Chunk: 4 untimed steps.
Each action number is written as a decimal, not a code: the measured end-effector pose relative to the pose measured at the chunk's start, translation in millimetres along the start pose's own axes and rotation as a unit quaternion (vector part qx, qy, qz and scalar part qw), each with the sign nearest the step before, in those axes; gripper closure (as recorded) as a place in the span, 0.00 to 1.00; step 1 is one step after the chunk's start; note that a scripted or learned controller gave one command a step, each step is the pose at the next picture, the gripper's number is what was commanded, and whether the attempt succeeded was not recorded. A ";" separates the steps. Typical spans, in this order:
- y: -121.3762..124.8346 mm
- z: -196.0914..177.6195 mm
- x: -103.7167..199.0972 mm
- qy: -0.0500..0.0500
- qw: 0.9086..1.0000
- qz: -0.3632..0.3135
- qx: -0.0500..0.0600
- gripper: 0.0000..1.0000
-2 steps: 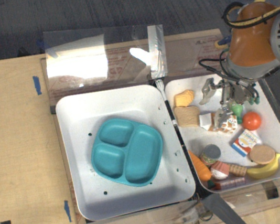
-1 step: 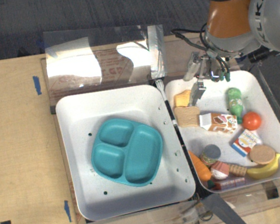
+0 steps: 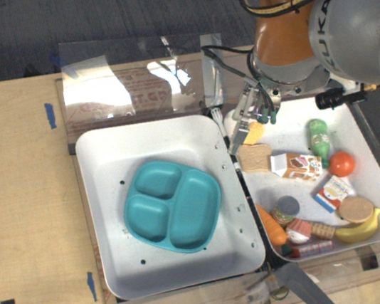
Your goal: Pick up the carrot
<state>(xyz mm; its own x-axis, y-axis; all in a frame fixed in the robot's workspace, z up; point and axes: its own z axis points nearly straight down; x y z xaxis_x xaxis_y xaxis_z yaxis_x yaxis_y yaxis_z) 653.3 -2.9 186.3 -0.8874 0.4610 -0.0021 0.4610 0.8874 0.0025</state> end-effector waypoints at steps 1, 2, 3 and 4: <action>-75.8 0.8 41.5 0.000 0.980 0.200 0.001 0.00; -36.3 1.3 20.3 -0.001 0.947 0.321 0.000 0.00; -37.3 1.4 -20.0 -0.001 0.875 0.484 0.001 0.00; -34.0 1.4 -24.9 -0.001 0.840 0.543 0.001 0.00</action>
<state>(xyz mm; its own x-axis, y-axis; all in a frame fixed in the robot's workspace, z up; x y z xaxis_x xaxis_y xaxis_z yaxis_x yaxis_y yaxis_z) 659.7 -44.5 184.9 0.0552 0.9985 -0.0016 0.9985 -0.0552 0.0030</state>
